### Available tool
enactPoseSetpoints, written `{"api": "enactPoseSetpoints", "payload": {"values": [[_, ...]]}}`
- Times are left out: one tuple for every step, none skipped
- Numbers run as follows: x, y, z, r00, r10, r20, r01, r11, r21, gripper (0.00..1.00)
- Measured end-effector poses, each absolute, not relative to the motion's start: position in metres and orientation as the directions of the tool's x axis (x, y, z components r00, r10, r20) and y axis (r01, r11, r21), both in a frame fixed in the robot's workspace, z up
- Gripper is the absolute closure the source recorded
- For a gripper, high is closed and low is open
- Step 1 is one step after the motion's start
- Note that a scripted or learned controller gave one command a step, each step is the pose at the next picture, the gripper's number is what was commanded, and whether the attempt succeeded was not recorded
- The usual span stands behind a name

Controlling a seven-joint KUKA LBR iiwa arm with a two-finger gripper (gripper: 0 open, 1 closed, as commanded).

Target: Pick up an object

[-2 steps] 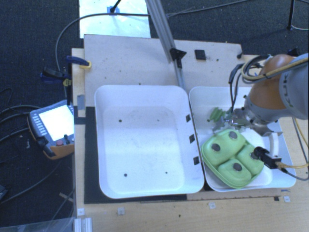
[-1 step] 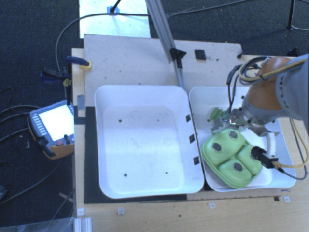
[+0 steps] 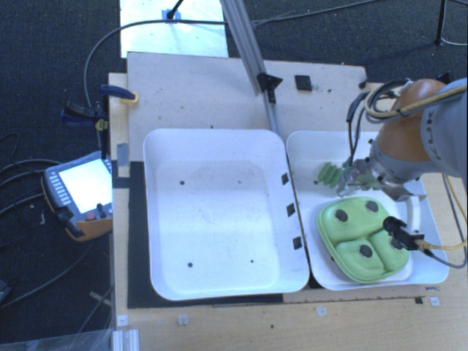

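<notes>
Gripper [image 3: 351, 179] down in the right bin [image 3: 307, 152], right next to a small green ribbed toy [image 3: 329, 173]. Can't tell if it's gripping anything. Big green lumpy toy [image 3: 358, 240] just below. Left bin [image 3: 212, 210] alongside.

Bright, even overhead light washes out the 2 white bins [image 3: 219, 141], with soft shadows and slightly blurred detail.
</notes>
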State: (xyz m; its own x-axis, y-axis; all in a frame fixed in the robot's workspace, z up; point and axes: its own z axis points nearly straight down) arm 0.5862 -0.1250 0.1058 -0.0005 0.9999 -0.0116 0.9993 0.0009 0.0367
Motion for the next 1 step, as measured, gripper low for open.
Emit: {"api": "enactPoseSetpoints", "payload": {"values": [[0.5939,-0.1164,0.1606,-0.006,1.000,-0.001,1.000,0.006,0.006,1.00]]}}
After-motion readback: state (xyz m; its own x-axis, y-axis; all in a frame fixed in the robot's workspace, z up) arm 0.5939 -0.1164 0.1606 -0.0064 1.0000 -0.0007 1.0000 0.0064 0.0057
